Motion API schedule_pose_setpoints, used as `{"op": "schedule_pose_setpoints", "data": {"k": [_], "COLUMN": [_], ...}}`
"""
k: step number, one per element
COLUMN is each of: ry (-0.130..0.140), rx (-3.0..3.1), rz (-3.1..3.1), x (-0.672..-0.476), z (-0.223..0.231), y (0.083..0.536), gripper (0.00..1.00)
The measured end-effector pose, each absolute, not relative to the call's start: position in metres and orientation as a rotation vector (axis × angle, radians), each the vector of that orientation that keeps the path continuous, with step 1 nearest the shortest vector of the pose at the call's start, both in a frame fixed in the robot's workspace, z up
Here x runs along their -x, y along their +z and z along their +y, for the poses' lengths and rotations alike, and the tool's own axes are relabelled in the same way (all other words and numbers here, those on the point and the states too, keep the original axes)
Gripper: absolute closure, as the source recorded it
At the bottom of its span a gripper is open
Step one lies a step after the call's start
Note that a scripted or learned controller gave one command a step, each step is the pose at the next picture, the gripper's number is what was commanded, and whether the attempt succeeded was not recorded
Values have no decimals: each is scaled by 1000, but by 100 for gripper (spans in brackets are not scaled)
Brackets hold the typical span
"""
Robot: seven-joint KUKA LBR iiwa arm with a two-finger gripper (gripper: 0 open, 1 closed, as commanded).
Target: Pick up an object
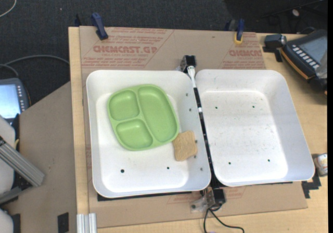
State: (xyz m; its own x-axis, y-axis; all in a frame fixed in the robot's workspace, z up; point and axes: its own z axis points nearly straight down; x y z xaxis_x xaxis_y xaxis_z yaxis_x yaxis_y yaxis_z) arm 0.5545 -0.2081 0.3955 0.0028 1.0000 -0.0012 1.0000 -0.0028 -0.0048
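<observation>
- On the bench, two shallow white bins are seen side by side: the left bin (99, 123) and the right bin (291, 123), their inner rims touching along the middle.
- Within the left bin, a green divided plate (142, 117) with three compartments is laid flat, toward the bin's far side.
- Just beside the plate's near right corner, touching its edge, a small tan sponge-like piece (184, 145) is laid on the bin floor.
- The state of the end effector cannot be told.
</observation>
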Motion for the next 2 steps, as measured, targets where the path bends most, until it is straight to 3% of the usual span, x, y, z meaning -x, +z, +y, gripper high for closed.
{"op": "schedule_pose_setpoints", "data": {"k": [1, 2], "ry": [-16, 6], "rx": [2228, 2214], "rz": [-2241, -2217], "x": [-585, -524], "z": [-169, -137], "y": [544, 469], "gripper": [100, 100]}}
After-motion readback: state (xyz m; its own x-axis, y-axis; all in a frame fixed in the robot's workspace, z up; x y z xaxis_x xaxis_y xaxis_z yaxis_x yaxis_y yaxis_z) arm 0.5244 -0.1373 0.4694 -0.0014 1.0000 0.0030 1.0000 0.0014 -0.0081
